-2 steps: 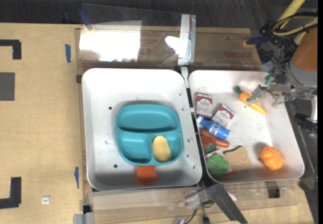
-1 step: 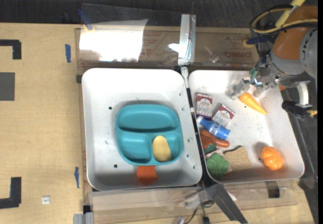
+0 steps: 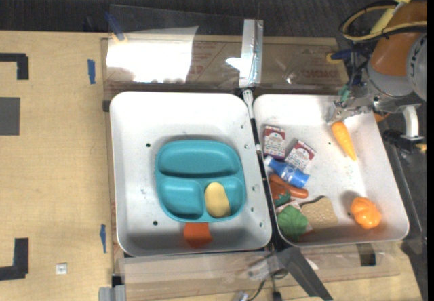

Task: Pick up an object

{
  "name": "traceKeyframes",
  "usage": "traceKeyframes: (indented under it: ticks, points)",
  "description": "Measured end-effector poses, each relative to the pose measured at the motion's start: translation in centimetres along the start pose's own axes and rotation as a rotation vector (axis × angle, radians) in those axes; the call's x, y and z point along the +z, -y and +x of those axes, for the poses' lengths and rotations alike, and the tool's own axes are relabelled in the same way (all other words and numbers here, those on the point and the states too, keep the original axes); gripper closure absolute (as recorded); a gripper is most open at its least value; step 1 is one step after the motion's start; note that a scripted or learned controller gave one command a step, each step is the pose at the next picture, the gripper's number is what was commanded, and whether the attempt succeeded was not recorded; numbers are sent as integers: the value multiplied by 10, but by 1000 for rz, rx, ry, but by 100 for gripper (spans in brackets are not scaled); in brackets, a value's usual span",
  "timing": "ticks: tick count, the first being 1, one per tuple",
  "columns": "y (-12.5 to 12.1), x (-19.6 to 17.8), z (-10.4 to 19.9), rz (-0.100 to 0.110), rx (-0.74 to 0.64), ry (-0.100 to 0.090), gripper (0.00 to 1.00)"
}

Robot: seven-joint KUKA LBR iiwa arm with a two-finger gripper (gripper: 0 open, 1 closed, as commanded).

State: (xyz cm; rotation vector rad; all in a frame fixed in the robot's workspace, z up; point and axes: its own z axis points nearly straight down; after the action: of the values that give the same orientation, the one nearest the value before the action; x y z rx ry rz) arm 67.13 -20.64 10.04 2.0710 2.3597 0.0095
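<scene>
My gripper [image 3: 341, 110] hangs at the back right corner of the right bin [image 3: 390, 177], just above the top end of an orange carrot [image 3: 344, 140]. The view does not show anything held in it. The same bin holds two red-and-white cartons [image 3: 273, 142] [image 3: 300, 155], a blue item [image 3: 290, 173], a red-orange piece [image 3: 285, 190], a green vegetable [image 3: 293, 220], a tan slice [image 3: 325, 210] and an orange pepper [image 3: 365, 212].
The left bin [image 3: 129, 157] holds a teal divided plate [image 3: 196, 164] with a yellow piece [image 3: 217, 198] in one compartment, and a red block [image 3: 196, 233] at the front wall. A clear plastic sheet [image 3: 176, 55] lies behind the bins. Cables [image 3: 363, 22] loop by the arm.
</scene>
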Motion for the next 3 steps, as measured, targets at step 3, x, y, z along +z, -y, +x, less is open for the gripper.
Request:
traceKeyframes:
  ticks: [3]
  points:
    - [-7,-97,72,1,296,3,100]
